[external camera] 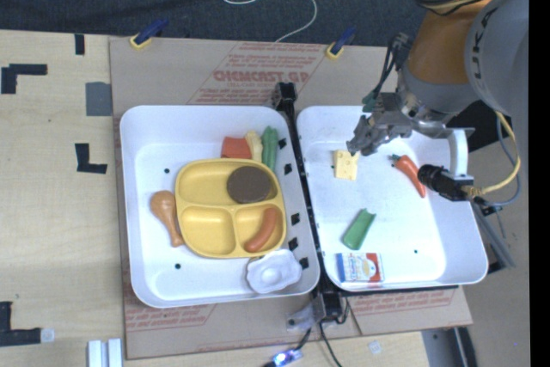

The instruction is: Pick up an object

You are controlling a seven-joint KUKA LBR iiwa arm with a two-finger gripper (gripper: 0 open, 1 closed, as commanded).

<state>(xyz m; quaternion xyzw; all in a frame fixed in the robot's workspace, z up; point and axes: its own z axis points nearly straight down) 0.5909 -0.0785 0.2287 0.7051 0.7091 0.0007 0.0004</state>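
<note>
My gripper (361, 143) hangs over the back of the right bin (455, 266), its fingertips just right of and above a yellow cheese wedge (345, 165). Nothing shows between the fingers. An orange carrot-like piece (409, 174) lies to the gripper's right. A green pepper piece (358, 228) lies mid-bin, and a small white carton with red and blue print (357, 267) sits near the front edge.
The left bin (142, 211) holds a yellow divided plate (202, 223) with a brown patty (248, 183) and a sausage (264, 230). Around the plate lie a drumstick (166, 214), a red piece (236, 149), a green vegetable (270, 146) and a white lid-like item (272, 273).
</note>
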